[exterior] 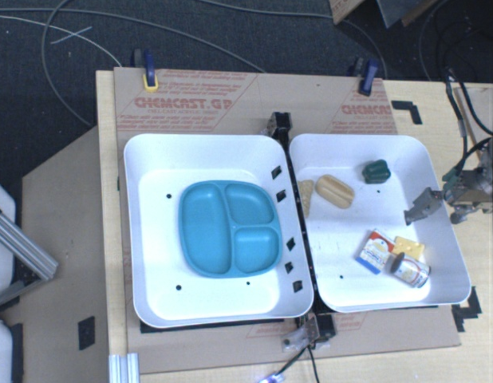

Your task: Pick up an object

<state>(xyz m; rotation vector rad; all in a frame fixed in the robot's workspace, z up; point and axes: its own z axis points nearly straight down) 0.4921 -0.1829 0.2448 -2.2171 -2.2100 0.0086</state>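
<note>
My gripper (423,206) reaches in over the right rim of the right bin (346,294), low above the bin floor, with nothing seen in it. A dark green lump (376,171) lies up and to its left. A tan bread-like roll (334,191) rests near the middle of the bin's far half, and a smaller tan piece (305,195) leans by the divider. Below the gripper, at the bin's near right, sit a small red, white and blue box (375,252), a yellow block (408,248) and a little can (409,270), all close together.
The left bin (151,174) holds a blue divided plate (230,228). A black divider with clips (288,214) runs between the bins. Blue clamps (151,74) pin the board at the back, and cables trail along the right edge.
</note>
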